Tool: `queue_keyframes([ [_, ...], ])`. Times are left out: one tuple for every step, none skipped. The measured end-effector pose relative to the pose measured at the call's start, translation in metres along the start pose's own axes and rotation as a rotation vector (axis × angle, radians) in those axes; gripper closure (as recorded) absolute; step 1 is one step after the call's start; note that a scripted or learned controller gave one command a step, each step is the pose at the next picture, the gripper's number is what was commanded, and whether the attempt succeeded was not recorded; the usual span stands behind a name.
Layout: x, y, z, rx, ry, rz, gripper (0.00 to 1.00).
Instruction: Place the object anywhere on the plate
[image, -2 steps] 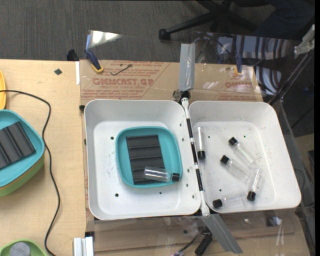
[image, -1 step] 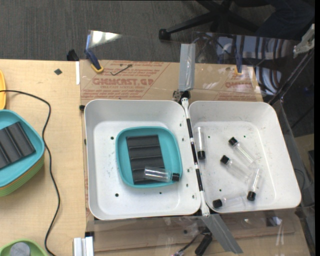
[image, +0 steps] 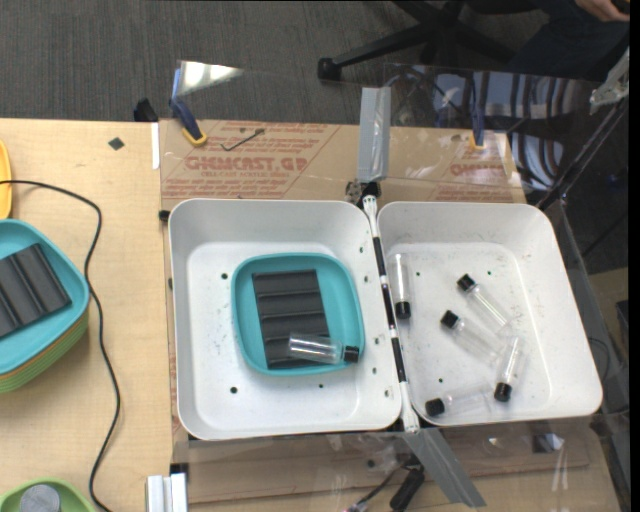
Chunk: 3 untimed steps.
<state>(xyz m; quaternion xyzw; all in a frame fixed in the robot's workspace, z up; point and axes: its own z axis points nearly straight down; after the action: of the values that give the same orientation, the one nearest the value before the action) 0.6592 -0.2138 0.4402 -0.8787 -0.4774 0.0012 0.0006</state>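
Camera view, looking down, and I'm counting: two white bins side by side, six clear tubes with black caps in all. One teal plate (image: 246, 300) sits in the left bin (image: 200, 390), with a dark ribbed insert (image: 288, 305) across its middle. One tube (image: 320, 349) lies on that plate, on its side at the near edge of the insert, cap pointing right. So the task's thing is on the plate.

Over to the right bin (image: 560, 330): five tubes. One (image: 400, 283) lies along the left wall, two (image: 482, 302) (image: 472, 337) lie slanted near the centre, one (image: 508, 368) leans near the right, and one (image: 462, 403) rests against the near wall.

The claw's state I cannot tell.

Out on the bench at far left, a stack of teal plates (image: 45, 335).
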Motion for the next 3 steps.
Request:
queue_keyframes([
  [0.001, -0.001, -0.001, -0.001, 0.0, 0.126, 0.0],
  [-0.002, -0.002, 0.0, 0.001, -0.001, 0.262, 0.0],
  [-0.01, -0.009, 0.001, 0.003, -0.001, 0.383, 0.0],
])
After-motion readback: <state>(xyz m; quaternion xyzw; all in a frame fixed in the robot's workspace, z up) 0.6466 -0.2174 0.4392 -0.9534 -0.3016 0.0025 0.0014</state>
